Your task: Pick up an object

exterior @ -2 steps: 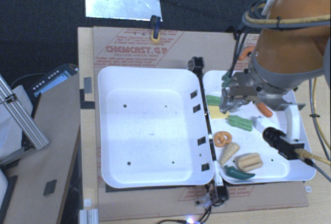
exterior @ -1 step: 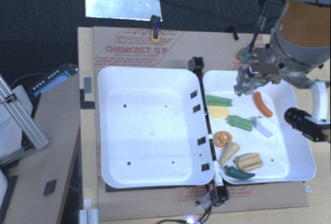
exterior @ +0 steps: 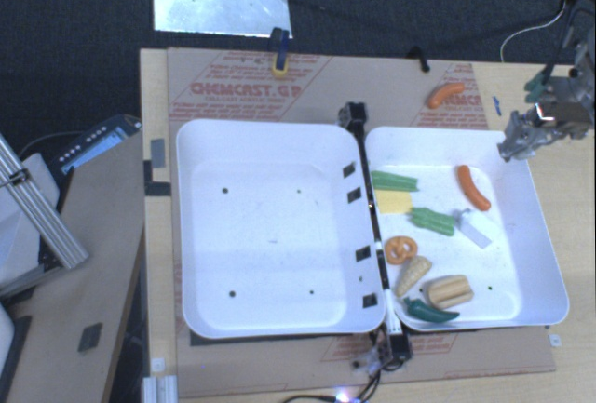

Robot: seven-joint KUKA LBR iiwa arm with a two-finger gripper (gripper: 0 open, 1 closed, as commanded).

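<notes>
Camera view: gripper point(exterior: 518, 148) sits at the right bin's point(exterior: 535, 206) 1 o'clock corner, above the rim; can't tell its state, nothing seen in it. Approach step, I'd say; next move calls for swinging toward 8 o'clock and dropping over a target. Nearest is the sausage point(exterior: 472, 186), just inside, upper right of bin, long axis 11-to-5 o'clock, so grip across that.

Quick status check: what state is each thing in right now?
Gripper: above right bin's far right corner, holding nothing visible.
Orange sausage: lying in right bin.
Pretzel: flat in right bin.
Second sausage: on the bench, outside the bins.
Left bin: nothing visible inside.
</notes>
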